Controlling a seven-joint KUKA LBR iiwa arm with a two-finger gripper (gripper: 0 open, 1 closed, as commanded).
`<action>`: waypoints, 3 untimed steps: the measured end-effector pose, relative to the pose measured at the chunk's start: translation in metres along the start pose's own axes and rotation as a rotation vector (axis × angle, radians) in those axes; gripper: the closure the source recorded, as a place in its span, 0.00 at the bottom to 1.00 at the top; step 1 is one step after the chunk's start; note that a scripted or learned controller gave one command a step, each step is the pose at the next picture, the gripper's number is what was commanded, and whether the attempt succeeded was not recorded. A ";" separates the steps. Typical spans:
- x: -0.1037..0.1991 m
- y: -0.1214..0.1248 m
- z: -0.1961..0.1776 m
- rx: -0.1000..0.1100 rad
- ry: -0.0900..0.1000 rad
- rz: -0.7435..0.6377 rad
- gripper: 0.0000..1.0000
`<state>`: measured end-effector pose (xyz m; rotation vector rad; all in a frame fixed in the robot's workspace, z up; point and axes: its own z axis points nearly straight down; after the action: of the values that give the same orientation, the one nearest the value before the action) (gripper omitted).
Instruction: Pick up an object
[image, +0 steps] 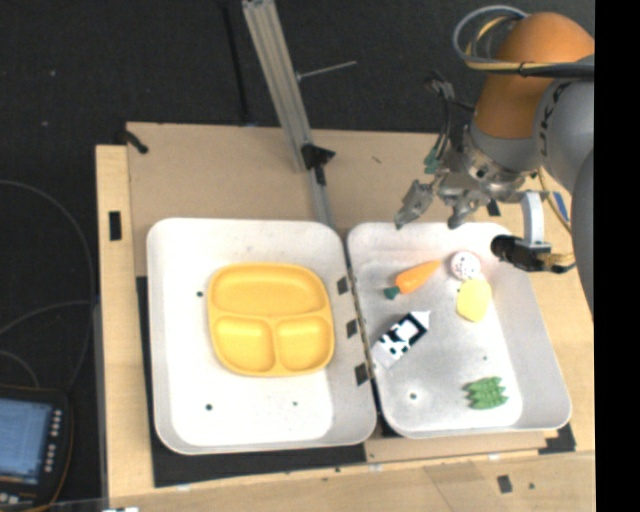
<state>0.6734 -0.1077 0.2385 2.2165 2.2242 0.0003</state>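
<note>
The arm (530, 70) gets chopped off by the top and right edge, so you can't see anything past the orange band. The jaws are tiny and kinda blurry up there, can't tell whether they're apart or together. The small round pinkish thing (464, 265) in the right bin (540, 330) is too small to identify. Same for the black-and-white item (401, 336), markings unreadable. The screen (30, 440) at bottom left is cut by the edge, and the worktop (250, 480) runs off the bottom.

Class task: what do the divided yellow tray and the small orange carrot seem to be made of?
Divided yellow tray: probably moulded plastic, with an even colour, soft sheen and rounded compartments. Small orange carrot: likely a plastic toy, uniformly orange with a green tip; its finish is too small to judge.
</note>
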 end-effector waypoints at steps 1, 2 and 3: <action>0.000 0.000 0.000 0.000 -0.001 0.000 0.00; -0.005 -0.001 0.063 0.006 -0.002 0.004 0.00; -0.005 -0.005 0.105 0.005 -0.002 0.004 0.00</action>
<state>0.6689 -0.1127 0.1330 2.2231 2.2208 -0.0069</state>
